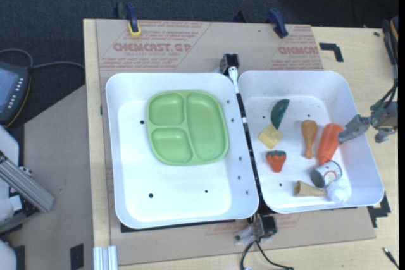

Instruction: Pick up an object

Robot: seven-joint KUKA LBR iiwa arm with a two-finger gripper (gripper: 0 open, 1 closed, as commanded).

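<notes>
The right bin (354, 95) holds several small toy foods. An orange carrot (328, 143) lies near its right wall, with a tan drumstick (309, 136) just left of it. A dark green piece (279, 112), a yellow block (270, 136) and a red strawberry (276, 161) lie further left. Near the front are a small can (328, 172), a tan cone (307, 188) and a white lump (339, 192). My gripper (365, 126) reaches in over the bin's right rim, just right of the carrot's top end, and I see nothing held in it.
A green divided plate (188, 126) lies in the left bin (126, 155). Blue clamps (133, 19) (276, 22) hold the cardboard base at the back. A black bracket (229, 64) sits between the bins at the far edge.
</notes>
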